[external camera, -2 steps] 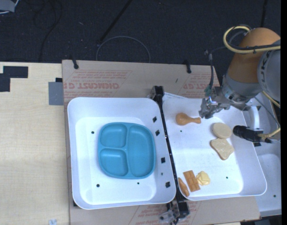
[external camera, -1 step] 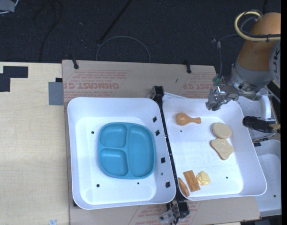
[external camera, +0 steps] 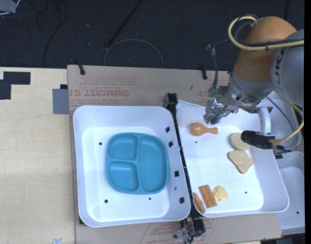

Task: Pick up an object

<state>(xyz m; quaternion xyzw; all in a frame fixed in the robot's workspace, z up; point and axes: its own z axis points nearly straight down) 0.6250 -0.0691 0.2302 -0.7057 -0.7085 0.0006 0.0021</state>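
Hand [external camera: 215, 113]: poised above the far end of the right white bin [external camera: 270, 197], fingertips just beyond the tan drumstick-shaped toy [external camera: 203, 130]; nothing visibly between the fingers, spread too dark and small to judge. Probably lined up for a descent onto that toy.

Nearest, by the front wall: orange-brown wafer pieces [external camera: 205, 197] touching a pale yellow lump [external camera: 220, 193], awkwardly bunched for a clean grasp. Midway: a beige toast-like slice [external camera: 241, 160]; beside it a rounder beige piece [external camera: 238, 141], partly covered by a black fitting.

Left white bin [external camera: 89, 121]: a blue sectioned plastic plate [external camera: 136, 162], flat, well apart. Counter [external camera: 28, 156] beyond, bare wood.
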